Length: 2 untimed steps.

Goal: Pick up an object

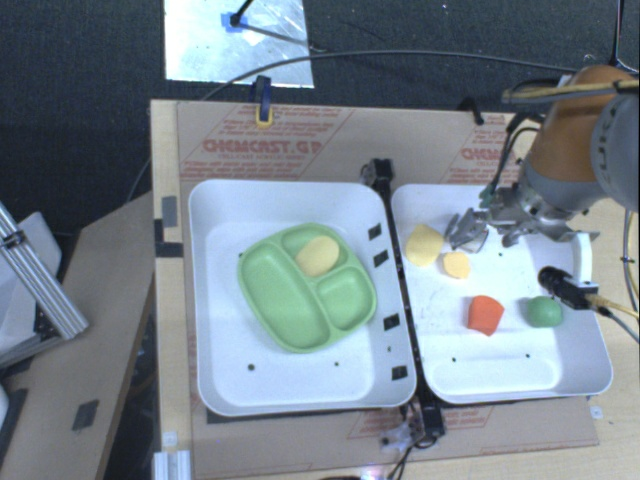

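Note:
In the right bin [500,373] lie two yellow pieces, a larger one [424,244] near the bin's left wall and a smaller one [456,265] just right of it. An orange-red piece [485,314] lies lower down, and a green ball [545,311] rests toward the right. My gripper [464,231] hangs over the bin's upper middle, just above and right of the yellow pieces. Nothing shows between its fingers.
The left bin [230,368] holds a green divided plate [290,308] with a yellow piece [318,256] in its top compartment. A black divider with clips [392,288] runs between the bins. The arm's body [580,158] looms over the right bin's upper right corner.

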### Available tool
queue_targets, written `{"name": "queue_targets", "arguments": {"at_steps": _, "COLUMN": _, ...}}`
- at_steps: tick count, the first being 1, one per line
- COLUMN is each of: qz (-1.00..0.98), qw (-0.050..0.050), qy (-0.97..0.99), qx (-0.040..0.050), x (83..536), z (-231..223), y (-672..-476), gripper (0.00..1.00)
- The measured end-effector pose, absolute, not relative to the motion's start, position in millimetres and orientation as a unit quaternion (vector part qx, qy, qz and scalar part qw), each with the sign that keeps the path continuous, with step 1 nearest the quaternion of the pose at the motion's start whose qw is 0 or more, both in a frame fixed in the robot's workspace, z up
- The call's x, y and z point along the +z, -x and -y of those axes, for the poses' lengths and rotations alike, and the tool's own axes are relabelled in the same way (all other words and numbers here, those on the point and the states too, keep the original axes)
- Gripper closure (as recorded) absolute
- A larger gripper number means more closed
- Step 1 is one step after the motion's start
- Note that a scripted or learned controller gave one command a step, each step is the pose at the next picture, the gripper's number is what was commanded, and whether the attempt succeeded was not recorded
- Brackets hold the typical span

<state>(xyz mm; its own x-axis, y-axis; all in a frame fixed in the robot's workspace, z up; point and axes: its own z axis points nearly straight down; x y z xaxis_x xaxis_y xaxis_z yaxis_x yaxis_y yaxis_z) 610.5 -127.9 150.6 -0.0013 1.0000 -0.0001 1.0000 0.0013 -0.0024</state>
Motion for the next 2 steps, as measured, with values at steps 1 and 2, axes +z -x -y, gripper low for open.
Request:
{"name": "queue_targets", "arguments": {"at_steps": 1, "qz": 0.707, "qw": 0.001, "qy": 0.707, "qx": 0.0008, "x": 99, "z": 138, "y": -610.1, "gripper": 0.0}}
{"name": "queue_targets", "arguments": {"at_steps": 2, "qz": 0.708, "qw": -0.002, "qy": 0.707, "qx": -0.0009, "x": 113, "z": 138, "y": -612.0, "gripper": 1.0}}
